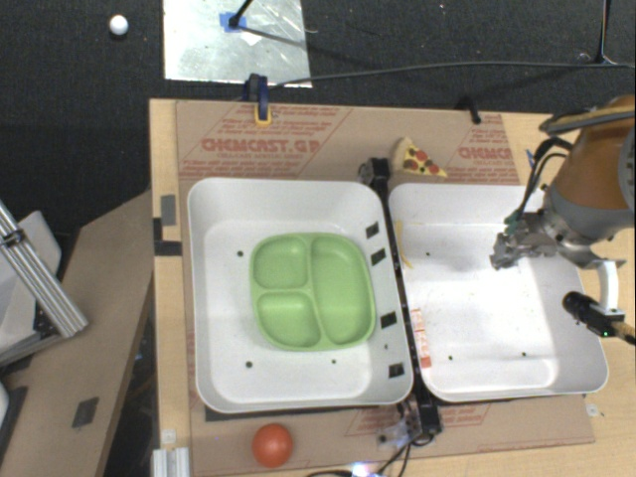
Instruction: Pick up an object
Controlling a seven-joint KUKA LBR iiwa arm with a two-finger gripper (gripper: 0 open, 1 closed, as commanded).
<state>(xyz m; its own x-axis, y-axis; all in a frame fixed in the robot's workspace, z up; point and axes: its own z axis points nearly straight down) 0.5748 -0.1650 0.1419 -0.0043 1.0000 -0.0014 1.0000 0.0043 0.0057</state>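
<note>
A green three-compartment plate [312, 290] lies flat in the left bin [214, 227]. A toy pizza slice [418, 160] rests on the cardboard behind the two bins. An orange ball [271, 444] sits on the bench in front of the left bin. My gripper [504, 251] hangs over the right bin [467, 366], near its right back part, far from all three objects. Nothing shows beneath it but the white bin floor.
The arm, with its orange band [596, 172], comes in from the right over the right bin's far corner. A blue clamp [258, 95] holds the cardboard's back edge. A foil sheet [237, 28] lies behind. A small white ball [119, 25] sits at far left.
</note>
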